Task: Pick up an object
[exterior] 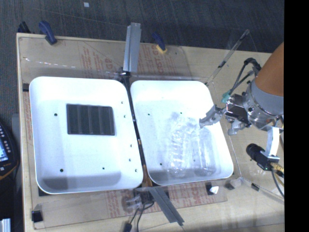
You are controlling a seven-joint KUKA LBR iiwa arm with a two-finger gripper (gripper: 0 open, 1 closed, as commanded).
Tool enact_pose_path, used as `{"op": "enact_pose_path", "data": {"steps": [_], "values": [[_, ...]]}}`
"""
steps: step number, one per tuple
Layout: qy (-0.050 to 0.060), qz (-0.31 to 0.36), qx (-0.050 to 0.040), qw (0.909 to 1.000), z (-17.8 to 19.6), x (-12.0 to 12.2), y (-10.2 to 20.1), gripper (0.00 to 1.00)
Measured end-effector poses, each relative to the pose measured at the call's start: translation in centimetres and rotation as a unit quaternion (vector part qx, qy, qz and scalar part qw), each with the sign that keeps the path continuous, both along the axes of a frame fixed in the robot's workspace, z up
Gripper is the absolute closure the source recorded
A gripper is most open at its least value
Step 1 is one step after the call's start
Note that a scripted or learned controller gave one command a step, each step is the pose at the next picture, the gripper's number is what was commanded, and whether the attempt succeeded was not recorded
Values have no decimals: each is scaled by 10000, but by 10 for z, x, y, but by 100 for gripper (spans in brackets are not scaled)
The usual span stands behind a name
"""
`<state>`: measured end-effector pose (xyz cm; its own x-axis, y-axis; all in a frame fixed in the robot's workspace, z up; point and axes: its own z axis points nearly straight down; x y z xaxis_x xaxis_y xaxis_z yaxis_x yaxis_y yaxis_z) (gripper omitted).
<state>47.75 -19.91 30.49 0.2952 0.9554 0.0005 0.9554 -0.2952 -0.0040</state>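
Wooden bench; dark carpet beyond

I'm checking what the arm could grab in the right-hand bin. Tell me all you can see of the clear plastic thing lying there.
The clear plastic object looks like crinkled, see-through packaging with ribbed, bottle-like shapes, hard to make out against the white. It lies flat on the floor of the right bin, spread from the middle toward the near right corner. The end effector sits at its upper right edge; contact cannot be judged.
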Motion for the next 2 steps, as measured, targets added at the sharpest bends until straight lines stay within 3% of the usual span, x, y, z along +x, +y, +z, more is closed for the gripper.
{"op": "enact_pose_path", "data": {"steps": [2], "values": [[-13, 974, -11, 9952, 26, 0, -5, 0]]}}
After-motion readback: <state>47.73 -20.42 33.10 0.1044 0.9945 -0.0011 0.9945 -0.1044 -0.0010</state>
